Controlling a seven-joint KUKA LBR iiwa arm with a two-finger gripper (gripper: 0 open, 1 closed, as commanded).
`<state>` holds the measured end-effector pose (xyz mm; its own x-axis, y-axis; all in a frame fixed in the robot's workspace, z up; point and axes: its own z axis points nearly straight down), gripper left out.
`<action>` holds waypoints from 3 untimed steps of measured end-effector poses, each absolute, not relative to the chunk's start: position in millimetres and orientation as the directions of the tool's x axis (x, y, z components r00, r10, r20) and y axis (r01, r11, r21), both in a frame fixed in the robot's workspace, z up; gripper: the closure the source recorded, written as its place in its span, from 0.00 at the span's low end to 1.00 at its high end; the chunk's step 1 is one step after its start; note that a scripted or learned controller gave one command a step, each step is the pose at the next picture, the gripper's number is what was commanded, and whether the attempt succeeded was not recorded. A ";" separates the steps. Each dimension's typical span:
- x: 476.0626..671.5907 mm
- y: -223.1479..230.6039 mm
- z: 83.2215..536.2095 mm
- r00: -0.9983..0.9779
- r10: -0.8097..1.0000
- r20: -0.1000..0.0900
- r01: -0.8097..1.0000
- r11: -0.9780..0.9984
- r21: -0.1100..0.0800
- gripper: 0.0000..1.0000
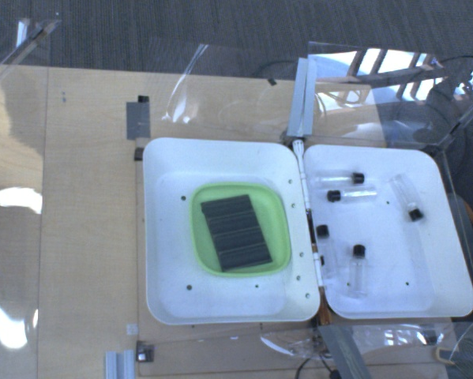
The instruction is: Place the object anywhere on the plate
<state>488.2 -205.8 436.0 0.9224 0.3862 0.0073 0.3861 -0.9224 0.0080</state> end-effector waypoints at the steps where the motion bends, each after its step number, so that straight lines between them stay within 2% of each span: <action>1: 488.4 -205.7 436.1 0.965 0.263 0.008 0.263 -0.965 0.008 0.00; 3: 488.4 -205.6 436.1 0.978 0.208 0.009 0.208 -0.978 0.007 0.00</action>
